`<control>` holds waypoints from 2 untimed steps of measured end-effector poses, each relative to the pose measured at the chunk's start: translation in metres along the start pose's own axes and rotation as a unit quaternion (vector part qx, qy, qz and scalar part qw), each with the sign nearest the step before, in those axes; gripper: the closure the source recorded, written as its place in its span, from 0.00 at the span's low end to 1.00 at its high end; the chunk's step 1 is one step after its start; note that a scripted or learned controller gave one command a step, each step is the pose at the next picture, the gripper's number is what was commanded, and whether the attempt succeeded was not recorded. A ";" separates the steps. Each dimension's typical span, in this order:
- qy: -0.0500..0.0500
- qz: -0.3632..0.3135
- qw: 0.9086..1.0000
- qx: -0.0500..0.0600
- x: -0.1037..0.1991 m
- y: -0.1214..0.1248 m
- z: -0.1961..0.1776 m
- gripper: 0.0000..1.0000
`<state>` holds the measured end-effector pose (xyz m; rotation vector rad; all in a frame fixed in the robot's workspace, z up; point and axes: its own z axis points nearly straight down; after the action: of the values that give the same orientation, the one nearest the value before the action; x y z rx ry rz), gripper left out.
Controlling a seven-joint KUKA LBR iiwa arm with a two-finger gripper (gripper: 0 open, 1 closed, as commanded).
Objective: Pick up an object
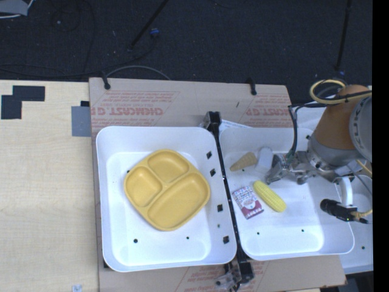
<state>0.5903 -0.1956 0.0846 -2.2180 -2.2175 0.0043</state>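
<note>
Corn cob (pixel 269 196) just below-left of claw (pixel 275 172), not touching.

Grey KUKA arm (pixel 364 126) with broad orange band above wrist, black cable and yellow looped hose alongside, ending in metal two-finger gripper (pixel 275 170).

Two shallow white bins side by side on a cardboard sheet (pixel 182 102) printed with red lettering, left bin (pixel 115 163) and right bin (pixel 304 239) meeting at a black divider (pixel 222 181), pale wooden benchtop (pixel 42 193) to the left, dark floor (pixel 182 29) with cables behind.
</note>
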 end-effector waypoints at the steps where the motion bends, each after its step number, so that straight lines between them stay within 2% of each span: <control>1: -0.001 0.001 1.000 -0.001 -0.001 0.001 -0.013 1.00; 2: -0.001 -0.001 1.000 -0.004 -0.002 0.007 -0.057 1.00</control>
<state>0.5974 -0.1977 0.1420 -2.2212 -2.2248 -0.0017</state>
